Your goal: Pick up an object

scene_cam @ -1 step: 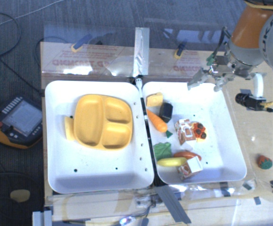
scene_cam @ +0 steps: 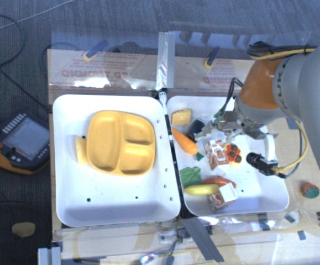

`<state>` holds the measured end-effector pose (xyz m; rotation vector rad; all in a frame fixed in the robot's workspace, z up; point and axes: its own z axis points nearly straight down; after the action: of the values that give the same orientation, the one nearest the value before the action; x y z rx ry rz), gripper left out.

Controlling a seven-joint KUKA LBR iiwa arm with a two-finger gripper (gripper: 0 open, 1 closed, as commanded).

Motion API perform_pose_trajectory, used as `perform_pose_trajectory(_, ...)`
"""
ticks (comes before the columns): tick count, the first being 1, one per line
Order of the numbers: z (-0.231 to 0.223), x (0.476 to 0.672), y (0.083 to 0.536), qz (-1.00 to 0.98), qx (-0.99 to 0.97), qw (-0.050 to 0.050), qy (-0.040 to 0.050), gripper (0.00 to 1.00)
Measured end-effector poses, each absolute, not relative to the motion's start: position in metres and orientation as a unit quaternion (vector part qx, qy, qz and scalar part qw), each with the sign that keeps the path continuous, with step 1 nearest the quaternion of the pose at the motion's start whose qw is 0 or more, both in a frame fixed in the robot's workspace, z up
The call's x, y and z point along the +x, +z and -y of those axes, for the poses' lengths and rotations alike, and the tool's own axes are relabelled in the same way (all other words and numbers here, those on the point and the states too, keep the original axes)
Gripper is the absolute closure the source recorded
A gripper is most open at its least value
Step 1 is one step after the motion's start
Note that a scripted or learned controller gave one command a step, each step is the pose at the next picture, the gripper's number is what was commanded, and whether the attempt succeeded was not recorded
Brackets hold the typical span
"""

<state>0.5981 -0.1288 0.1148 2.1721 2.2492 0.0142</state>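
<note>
Two glossy white bins (scene_cam: 66,203) (rounded corners); moulded yellow tray (scene_cam: 120,142).

Glossy yellow plastic tray (scene_cam: 120,142)

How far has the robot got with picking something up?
Nothing looks lifted yet. The grey arm's tool is down in the right white bin, over the toys near the red-and-white carton. The orange plastic carrot and yellow plastic banana lie loose. Grabbing and lifting are left.
</note>
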Motion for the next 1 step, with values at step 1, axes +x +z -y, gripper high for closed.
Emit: perform_pose_trajectory(1,0.1182,0.6290,0.1035,-0.693,0.721,0.011,0.0096,0.00)
